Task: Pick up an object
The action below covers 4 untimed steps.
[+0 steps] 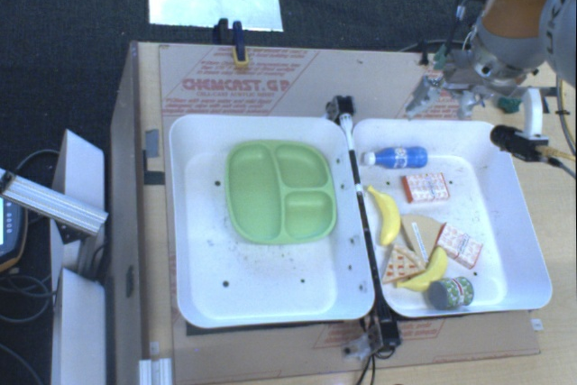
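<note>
Camera view: nearest, in the right bin (527, 230), a small green can (451, 292) lies at the front edge, touching a banana (427, 271) that curves beside a waffle-patterned wedge (398, 265) and a red-and-white packet (460, 244), with a second banana (387, 215) just behind them near the divider. Farther back sit another red-and-white packet (425, 187) and a blue bottle (396, 158) lying on its side, while the left bin (194, 221) holds a green divided tray (279, 192). Beyond the right bin's far rim the gripper (445, 100) hangs above the bench with its fingers spread apart, gripping nothing
</note>
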Motion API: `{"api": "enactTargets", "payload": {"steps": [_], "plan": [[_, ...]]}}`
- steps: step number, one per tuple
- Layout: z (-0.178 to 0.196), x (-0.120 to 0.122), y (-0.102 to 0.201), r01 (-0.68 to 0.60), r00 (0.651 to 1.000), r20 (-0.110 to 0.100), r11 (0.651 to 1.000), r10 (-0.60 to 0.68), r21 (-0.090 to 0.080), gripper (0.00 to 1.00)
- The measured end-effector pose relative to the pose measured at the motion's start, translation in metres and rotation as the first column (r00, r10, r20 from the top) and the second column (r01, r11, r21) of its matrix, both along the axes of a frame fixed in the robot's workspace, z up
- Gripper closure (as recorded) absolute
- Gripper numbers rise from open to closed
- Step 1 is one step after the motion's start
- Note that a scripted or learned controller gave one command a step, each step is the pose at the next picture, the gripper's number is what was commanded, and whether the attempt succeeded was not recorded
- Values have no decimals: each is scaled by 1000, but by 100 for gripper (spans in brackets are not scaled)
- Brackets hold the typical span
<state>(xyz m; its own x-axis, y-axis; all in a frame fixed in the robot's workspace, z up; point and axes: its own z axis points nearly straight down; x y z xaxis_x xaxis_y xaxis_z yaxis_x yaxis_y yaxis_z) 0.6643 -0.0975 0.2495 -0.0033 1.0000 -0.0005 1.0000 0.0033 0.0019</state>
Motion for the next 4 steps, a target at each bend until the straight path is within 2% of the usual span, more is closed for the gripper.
{"api": "enactTargets", "payload": {"steps": [1, 2, 3, 4], "plan": [[-132, -30, 14, 2, 1000, -3, 1000, -2, 1, 0], [-159, -50, 11, 0, 1000, 15, 1000, 0, -2, 0], [-165, -12, -9, 4, 1000, -28, 1000, -4, 6, 0], [-153, -12, -14, 4, 1000, -26, 1000, -4, -4, 100]]}}
